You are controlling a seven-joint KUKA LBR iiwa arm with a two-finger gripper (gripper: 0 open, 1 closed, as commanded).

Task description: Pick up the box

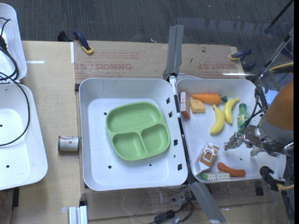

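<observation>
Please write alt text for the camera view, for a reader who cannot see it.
The tool hangs over the right bin, beside a small orange and white box. That bin also contains bananas, a carrot and a sausage; the left bin contains a green divided plate.

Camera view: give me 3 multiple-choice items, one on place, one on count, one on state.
1. Where does the green plate lie?
A. left bin
B. right bin
C. on the cardboard

2. How many bananas are in the right bin?
A. one
B. two
C. four

3. How is the box right now?
A. lifted above the bin
B. resting on the plate
C. lying on the bin floor, apart from the hand

Answers: 1 A, the plate sits on the left bin floor. 2 B, two bananas lie side by side. 3 C, the box lies flat, left of the hand.
</observation>
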